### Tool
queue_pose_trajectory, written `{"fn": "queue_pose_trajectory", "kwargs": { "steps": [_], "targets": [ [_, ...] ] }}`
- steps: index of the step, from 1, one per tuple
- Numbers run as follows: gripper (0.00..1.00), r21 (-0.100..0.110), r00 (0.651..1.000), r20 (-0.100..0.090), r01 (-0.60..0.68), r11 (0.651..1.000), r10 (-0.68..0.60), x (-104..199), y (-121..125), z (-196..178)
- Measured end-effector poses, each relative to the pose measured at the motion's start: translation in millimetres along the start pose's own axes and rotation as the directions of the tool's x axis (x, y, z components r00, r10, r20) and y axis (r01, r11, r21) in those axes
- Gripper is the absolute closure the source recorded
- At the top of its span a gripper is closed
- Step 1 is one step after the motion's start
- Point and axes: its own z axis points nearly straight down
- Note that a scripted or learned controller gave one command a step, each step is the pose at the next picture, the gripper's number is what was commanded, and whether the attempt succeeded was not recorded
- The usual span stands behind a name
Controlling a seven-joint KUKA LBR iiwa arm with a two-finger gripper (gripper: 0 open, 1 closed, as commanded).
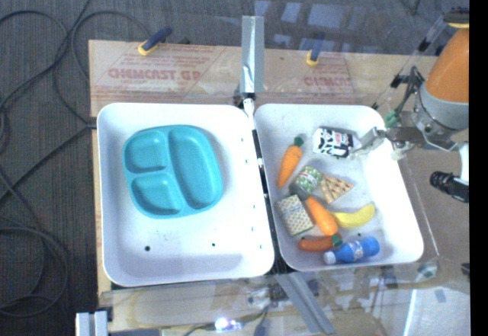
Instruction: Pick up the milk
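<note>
Milk just left of our gripper, at the right bin's far edge.

We see the milk [334, 142], a small carton with black-and-white cow patches, lying on its side in the right bin [396, 197], near the far edge and toward the far right corner. Its long axis runs roughly along that far edge, tilted a little. Our gripper [375, 138] sits just beside the carton's right end, close to the bin's right wall, so the carton lies to its left in the camera view; whether the two touch we cannot tell. We cannot tell how far the gripper is opened, and nothing shows between its tips. The carrot [289, 163] lies near the carton's left side, apart from it. We judge the coming move to be a short shift left over the carton.
</note>
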Motion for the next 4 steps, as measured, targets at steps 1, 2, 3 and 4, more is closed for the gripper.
{"fn": "queue_pose_trajectory", "kwargs": {
  "steps": [1, 2, 3, 4],
  "targets": [
    [0.00, 0.001, 0.988, -0.001, -0.156, 0.988, 0.156, 39, -16, 11],
    [0.00, 0.002, 0.997, 0.002, -0.077, 0.997, 0.077, 30, -4, 77],
    [0.00, -0.002, 0.994, 0.003, -0.109, 0.994, 0.109, 51, 61, 101],
    [1.00, 0.001, 0.994, 0.006, -0.107, 0.994, 0.107, 51, 61, 91]
  ]
}}
